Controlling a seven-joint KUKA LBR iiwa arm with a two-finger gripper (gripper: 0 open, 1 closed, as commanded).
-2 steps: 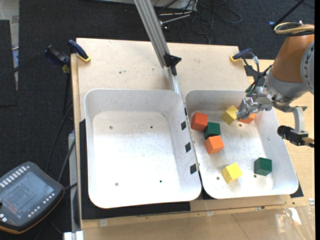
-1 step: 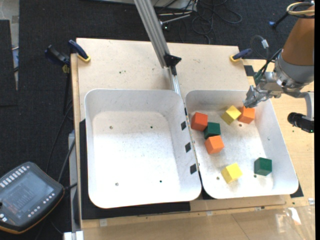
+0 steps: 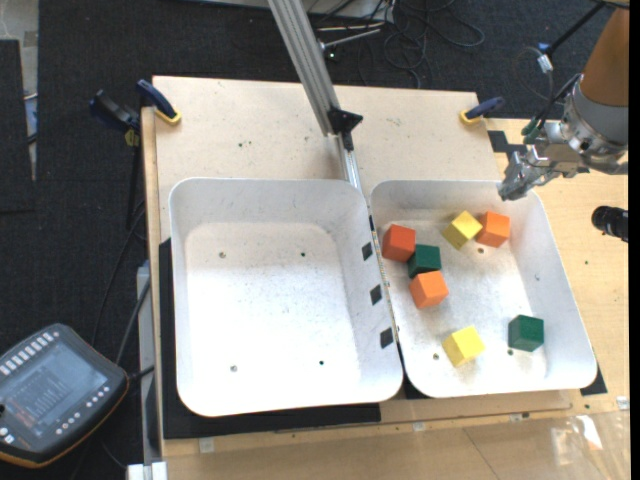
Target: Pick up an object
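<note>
The right bin (image 3: 560, 298) holds several small cubes. An orange cube (image 3: 399, 241) touches a green cube (image 3: 424, 259), and another orange cube (image 3: 430, 288) lies just below them. A yellow cube (image 3: 463, 228) and an orange cube (image 3: 493, 228) sit side by side near the bin's far edge. A second yellow cube (image 3: 463, 345) and a green cube (image 3: 526, 332) lie toward the front. My gripper (image 3: 514, 187) hangs above the bin's far right rim, up and to the right of the orange cube there, with nothing seen between its fingers.
The left bin (image 3: 200, 268) stands beside the right one, sharing a middle rim. A slanted metal pole (image 3: 305, 48) runs from the top down to the bins' junction. Blue-yellow clamps (image 3: 160, 103) (image 3: 480, 110) grip the board's far corners. A pendant (image 3: 50, 393) lies at bottom left.
</note>
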